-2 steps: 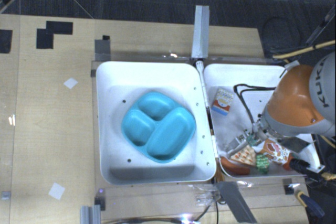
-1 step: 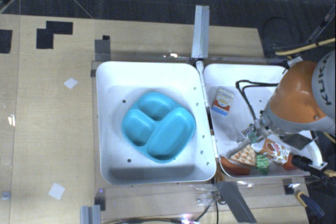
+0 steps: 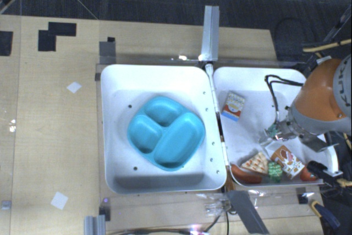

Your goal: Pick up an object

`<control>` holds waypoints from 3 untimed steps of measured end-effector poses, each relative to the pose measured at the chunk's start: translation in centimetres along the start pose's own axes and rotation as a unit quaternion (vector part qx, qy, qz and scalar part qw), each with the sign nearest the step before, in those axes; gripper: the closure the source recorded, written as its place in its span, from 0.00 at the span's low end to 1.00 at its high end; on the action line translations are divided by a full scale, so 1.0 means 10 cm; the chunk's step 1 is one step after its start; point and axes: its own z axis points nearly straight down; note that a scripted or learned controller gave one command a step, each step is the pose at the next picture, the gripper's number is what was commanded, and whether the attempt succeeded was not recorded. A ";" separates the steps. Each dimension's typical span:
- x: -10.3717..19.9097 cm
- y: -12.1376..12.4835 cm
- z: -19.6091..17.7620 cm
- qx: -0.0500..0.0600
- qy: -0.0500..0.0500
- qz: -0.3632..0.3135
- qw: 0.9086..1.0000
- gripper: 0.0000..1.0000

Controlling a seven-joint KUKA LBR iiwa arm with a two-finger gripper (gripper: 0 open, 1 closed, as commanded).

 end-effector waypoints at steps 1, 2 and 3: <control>0.03 0.20 -1.22 0.004 0.000 -0.014 1.000 1.00; -0.46 0.86 -1.20 0.004 0.000 0.016 1.000 1.00; -0.46 0.86 -1.20 0.004 0.000 0.016 1.000 0.00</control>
